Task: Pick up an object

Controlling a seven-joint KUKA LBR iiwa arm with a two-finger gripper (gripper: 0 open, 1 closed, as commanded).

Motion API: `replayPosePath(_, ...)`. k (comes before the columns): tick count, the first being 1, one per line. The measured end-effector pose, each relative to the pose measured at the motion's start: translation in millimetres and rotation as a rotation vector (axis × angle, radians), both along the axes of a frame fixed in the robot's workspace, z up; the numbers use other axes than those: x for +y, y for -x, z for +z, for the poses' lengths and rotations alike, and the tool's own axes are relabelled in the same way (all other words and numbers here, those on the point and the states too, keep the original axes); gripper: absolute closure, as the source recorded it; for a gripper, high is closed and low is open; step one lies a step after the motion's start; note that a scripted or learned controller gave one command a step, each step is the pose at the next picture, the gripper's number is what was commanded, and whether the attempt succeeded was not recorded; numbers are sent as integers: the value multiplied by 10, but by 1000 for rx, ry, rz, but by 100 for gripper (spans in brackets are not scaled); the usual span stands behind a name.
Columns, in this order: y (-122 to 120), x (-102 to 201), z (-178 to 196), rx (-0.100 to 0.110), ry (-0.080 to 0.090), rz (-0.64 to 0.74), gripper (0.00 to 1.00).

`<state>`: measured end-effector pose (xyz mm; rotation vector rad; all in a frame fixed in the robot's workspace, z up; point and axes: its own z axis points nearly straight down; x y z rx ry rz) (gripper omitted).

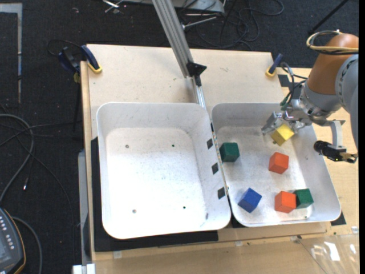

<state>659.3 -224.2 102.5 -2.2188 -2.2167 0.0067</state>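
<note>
Camera view: right bin (325, 178) contains six blocks, yellow block (282, 135) at claw (276, 124).

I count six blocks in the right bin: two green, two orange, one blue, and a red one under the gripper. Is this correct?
Not quite. The block under the gripper is yellow, not red, as the camera view shows. The rest holds: the right bin has six blocks, two green, two orange and one blue.

Wooden bench (148, 76), two white bins (114, 116)
</note>
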Motion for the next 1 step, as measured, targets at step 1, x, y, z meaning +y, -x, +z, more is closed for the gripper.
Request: replayPosePath(1, -30, -1, 165, -11, 3, 1, 100)
